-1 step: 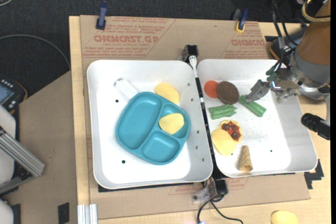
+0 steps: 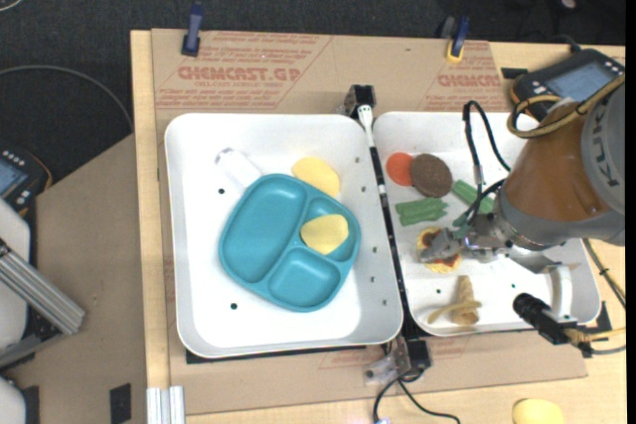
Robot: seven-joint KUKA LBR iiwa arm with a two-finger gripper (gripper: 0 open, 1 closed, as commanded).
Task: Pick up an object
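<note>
My gripper (image 2: 459, 238) sits low in right bin (image 2: 422, 136), right beside orange-brown piece (image 2: 435, 251); can't tell its opening. Green piece (image 2: 421, 211) is just beyond, then brown disc (image 2: 431, 174) and red disc (image 2: 399, 167). Blue plate (image 2: 268, 243) is in left bin (image 2: 199, 213).

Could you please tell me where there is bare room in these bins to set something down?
Left bin: bare floor along its left wall and lower-left corner, beside the teal plate; also its upper-right corner, past the yellow piece. Right bin: crowded around the claw with the orange disc, brown disc and green pieces.
</note>
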